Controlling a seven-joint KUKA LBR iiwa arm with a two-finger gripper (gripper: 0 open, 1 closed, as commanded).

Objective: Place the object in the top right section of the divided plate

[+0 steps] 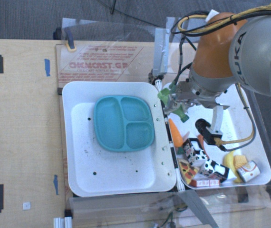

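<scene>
So the green leafy toy (169,100) sits pinched in the gripper (174,103), over the seam between bins. At 9 o'clock, the teal divided plate (124,123) lies in the left bin (78,141). Right bin (256,146), 4 o'clock: carrot (175,132), toy cow (196,155), banana (230,161).

We see a pale wooden worktop (21,141) with black and blue tape marks. On it sit two shallow white plastic bins side by side: the left bin (111,179) and the right bin (259,167). A printed cardboard sheet (102,65) lies behind the left bin.
</scene>
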